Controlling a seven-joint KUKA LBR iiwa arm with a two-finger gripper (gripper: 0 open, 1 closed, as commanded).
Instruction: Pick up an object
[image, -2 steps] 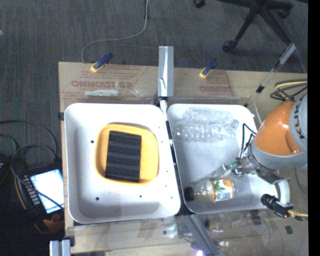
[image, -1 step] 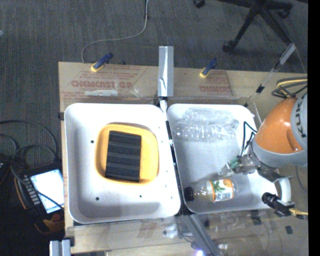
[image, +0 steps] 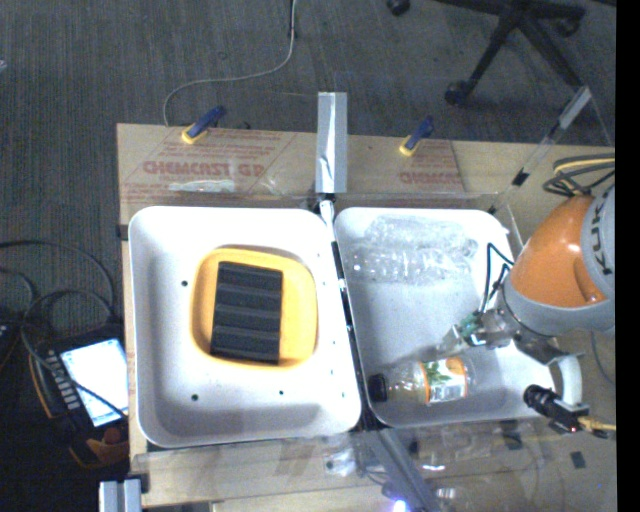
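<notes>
The right bin (image: 400, 300) holds a clear crumpled plastic bottle (image: 415, 250) lying near its far side. A second bottle (image: 425, 380) with a black cap and an orange-green label lies along the near wall. The left bin (image: 160, 330) holds a yellow sponge-like block with a black ridged top (image: 250, 310). My gripper (image: 472, 332) hangs low over the right bin's right part, just above and to the right of the labelled bottle. Nothing shows in its grasp.
The arm's orange band and grey wrist (image: 560, 290) cover the right bin's right edge. A metal post (image: 330, 140) stands behind the ridge where the bins meet. Two blue-yellow clamps (image: 202, 124) hold the board at the back. Cables and a tablet (image: 95, 375) lie on the floor at left.
</notes>
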